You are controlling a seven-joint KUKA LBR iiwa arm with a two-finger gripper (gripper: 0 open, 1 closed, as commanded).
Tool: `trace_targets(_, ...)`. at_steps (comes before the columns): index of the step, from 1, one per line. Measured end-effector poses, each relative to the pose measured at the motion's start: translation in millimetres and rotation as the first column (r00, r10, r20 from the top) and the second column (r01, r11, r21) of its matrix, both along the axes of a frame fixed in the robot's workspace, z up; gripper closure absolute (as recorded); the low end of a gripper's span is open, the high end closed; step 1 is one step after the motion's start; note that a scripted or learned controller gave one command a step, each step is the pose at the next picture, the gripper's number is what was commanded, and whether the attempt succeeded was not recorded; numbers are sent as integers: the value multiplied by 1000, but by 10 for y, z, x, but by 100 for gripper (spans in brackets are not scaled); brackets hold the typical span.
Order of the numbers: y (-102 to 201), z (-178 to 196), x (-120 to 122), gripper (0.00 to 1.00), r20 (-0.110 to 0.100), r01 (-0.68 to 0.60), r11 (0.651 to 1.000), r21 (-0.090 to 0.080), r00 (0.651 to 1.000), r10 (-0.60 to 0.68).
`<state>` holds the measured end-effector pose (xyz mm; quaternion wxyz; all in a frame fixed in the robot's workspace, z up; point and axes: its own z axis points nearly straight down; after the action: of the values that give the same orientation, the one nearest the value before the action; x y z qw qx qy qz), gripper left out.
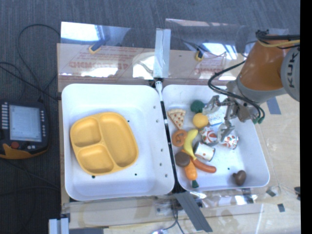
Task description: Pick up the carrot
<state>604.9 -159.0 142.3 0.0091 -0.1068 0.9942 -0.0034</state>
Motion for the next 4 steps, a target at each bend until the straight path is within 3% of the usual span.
trace_targets(1,288,-250,40,0,18,-108,994,-7,994,108)
trace_targets(2,594,-507,-462,0,1,0,1000,3,1000,0)
trace_targets(3,1438,172,-804,0,0,-61,998,18,998,61)
trace_targets(4,1325,418,-803,0,-17,468,884,5,884,-468)
